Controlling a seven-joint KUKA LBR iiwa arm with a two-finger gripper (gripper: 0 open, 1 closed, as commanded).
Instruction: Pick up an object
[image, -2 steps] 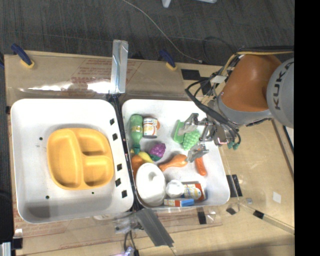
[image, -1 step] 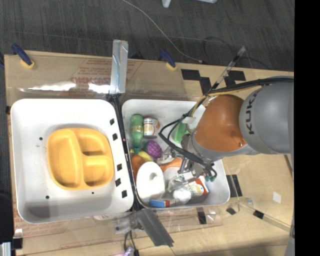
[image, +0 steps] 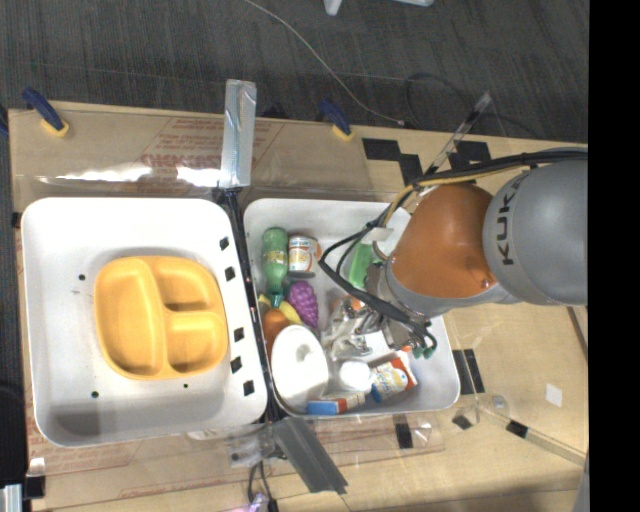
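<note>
The right bin holds a heap of small objects: a green bottle, a small can, a purple grape bunch, an orange piece, a white roll of tape, a small white bottle with a colourful label and a blue marker. My gripper reaches down into the middle of the bin, just right of the grapes and above the white bottle. The orange wrist band covers the bin's right part. A green object peeks out beside the wrist.
The left bin holds a yellow divided tray. Black clips sit along the wall between the two bins. Cables run over the wrist toward the bench's back edge. Brown cardboard lies to the right of the bins.
</note>
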